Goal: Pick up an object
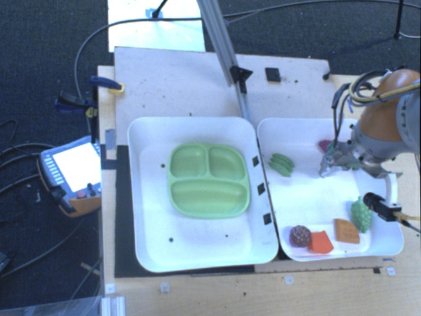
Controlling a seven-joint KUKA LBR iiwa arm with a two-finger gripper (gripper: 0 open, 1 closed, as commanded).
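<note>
Camera view looks down on the counter (pixel 197 78) with two white bins side by side. The left bin (pixel 151 242) carries a green divided plate (pixel 209 180); the right bin (pixel 276 130) carries the small things the task is after. The hand (pixel 331 162) sits low over the upper part of the right bin, close beside a dark reddish piece (pixel 325 145) that peeps out next to it — whether its tips are apart or together I cannot tell, and nothing can be seen between them.

To do the step well, I would judge it best to settle on one target and come straight down over its middle, with the tips either side of its narrow width. The green pod-like piece (pixel 281 164) lies alone to the hand's left, well apart from its neighbours — an easy choice. The cluster along the lower edge is harder: a knobbly green grape bunch (pixel 360 214), a tan wedge (pixel 346 231), an orange block (pixel 321 242) and a dark round piece (pixel 300 235) lie close, some touching.

All look like moulded plastic play food, smooth and slightly glossy; rounded ones may slip, flat-sided ones should seat more surely.
</note>
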